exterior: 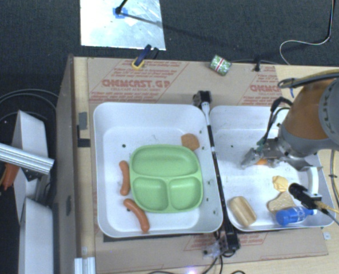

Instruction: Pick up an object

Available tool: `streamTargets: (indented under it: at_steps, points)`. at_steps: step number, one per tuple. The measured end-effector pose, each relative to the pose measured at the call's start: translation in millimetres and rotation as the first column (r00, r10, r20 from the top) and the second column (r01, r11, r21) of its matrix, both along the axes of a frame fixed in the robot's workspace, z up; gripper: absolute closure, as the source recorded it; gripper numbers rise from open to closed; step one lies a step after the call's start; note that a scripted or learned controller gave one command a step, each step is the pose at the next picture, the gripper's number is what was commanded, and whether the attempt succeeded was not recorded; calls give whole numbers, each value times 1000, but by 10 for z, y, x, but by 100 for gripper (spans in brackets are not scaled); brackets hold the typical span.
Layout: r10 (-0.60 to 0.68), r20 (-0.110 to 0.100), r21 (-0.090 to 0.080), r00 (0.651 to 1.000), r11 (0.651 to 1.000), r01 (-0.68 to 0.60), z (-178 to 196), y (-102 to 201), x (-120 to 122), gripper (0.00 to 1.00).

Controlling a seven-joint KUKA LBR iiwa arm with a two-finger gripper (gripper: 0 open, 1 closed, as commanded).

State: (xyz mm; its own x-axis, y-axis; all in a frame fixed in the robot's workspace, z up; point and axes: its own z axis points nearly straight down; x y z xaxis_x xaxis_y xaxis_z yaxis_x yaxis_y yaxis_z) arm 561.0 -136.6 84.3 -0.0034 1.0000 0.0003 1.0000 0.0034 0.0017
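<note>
Camera view: right bin [238, 121] taken as landmark. Gripper [259, 157] is lowered at its centre beside a small orange piece [262, 162]; finger state cannot be told. Nothing is seen lifted; pickup judged not yet done.

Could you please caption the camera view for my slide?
KUKA arm's tool low in right bin; green divided tray in left bin.

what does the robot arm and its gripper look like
The arm is thick, rounded and grey, with a wide orange band above the wrist. Thin dark cables loop along the wrist toward the gripper, a small metallic grey piece with a bit of orange beside it.
</note>
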Motion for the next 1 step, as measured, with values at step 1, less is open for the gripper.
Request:
streamTargets:
  at_steps: [1]
  points:
    - [7, 2, 18, 1000, 1000, -7, 482, -597, 548, 0]
